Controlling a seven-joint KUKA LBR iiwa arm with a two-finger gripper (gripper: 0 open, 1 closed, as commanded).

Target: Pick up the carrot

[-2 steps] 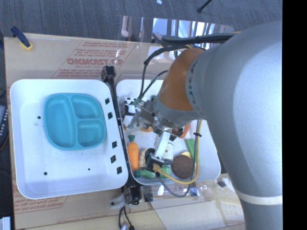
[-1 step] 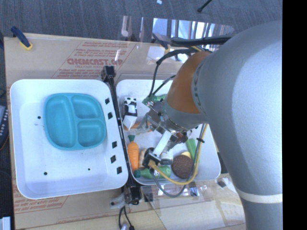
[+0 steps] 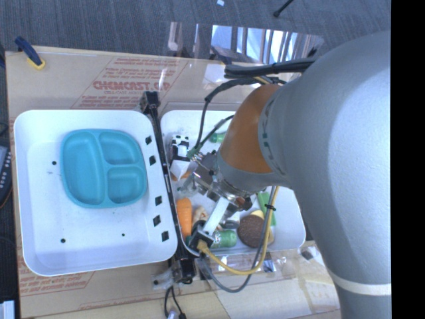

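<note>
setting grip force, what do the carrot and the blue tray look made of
Carrot: probably toy plastic, smooth; its orange is flat and even, though it's small here. Blue tray: moulded plastic, matte; one uniform colour with rounded, pressed-in compartments.

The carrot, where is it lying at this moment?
In the camera view, the carrot lies in the right bin, close to its left wall, at the near end, with the arm just right of it.

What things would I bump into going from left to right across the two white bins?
blue divided plate → carrot → brown round thing
</note>
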